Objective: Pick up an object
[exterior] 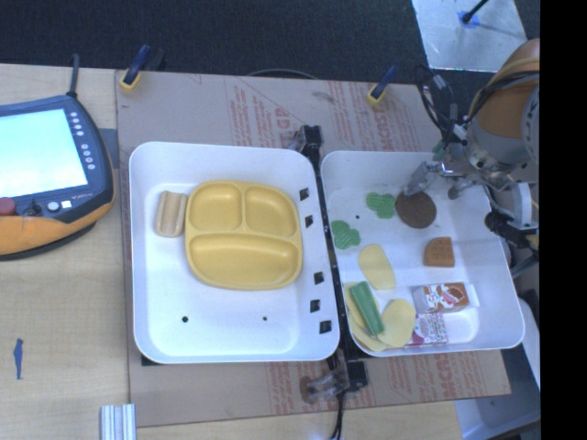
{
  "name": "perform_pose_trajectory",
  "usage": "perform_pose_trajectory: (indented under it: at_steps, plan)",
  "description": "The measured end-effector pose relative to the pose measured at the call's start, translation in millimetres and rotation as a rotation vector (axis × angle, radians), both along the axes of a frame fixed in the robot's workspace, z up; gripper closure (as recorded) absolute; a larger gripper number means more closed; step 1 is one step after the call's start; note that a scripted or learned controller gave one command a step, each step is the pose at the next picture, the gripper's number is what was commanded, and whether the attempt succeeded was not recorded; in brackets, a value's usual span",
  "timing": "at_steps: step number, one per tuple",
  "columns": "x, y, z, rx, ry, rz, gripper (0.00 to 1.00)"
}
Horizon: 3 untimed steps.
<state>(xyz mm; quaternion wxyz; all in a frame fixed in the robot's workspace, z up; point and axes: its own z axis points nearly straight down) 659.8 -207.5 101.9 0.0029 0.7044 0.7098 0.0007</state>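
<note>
The right bin [500,287] holds several small items. A dark brown round piece [415,210] lies near its far side, with a green leafy piece [380,203] just left of it. A brown square piece [439,252] sits to the right. Another green piece [345,236], a pale yellow oval [375,266], a green stick [367,307] on yellow slices [396,323] and a printed packet [443,299] lie nearer the front. My gripper [429,174] hangs over the bin's far right part, just above and right of the brown round piece. Nothing shows in its grasp.
The left bin [156,328] carries a yellow divided tray [243,235] and a tan bread-like piece [170,214] at its left. A handheld control pendant [46,168] rests on the bench at far left. Black clips line the seam between the bins [316,246].
</note>
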Motion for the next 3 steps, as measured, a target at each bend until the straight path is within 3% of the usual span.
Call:
perform_pose_trajectory:
  at_steps: [1,2,3]
  plan:
    - [-61,58,2,0.006,0.014,0.002,0.0]
    - [-1,12,-9,0.0,0.002,-0.001,0.0]
    - [-78,25,-10,0.005,0.015,-0.004,0.0]
